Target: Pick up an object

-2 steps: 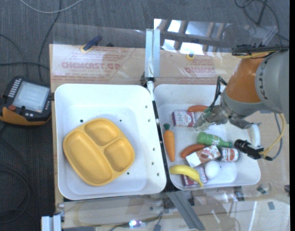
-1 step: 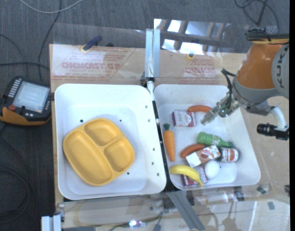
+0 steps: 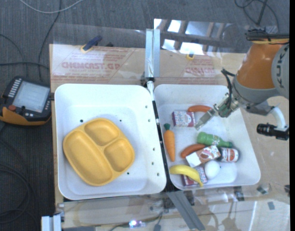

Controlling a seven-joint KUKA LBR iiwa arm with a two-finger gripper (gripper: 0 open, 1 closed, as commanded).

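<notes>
Small white-and-red carton with a printed label, lying flat in the upper left of the right-hand shallow white bin, is my guess at the target: the claw hangs just beside its right edge. Claw state: cannot tell, the tip is too small and slanted to read. Nothing visible in its grip.

Handling, by judgement: carton looks light, boxy, stiff enough but crushable; glossy faces may slip. Best hold is across the short sides, pads flat on opposing walls.

Neighbours: orange-red toy sausage just above the carton, close enough to get in the way. Orange plastic carrot below left, apart. Green bottle lower right. Left bin carries a yellow three-compartment tray.
</notes>
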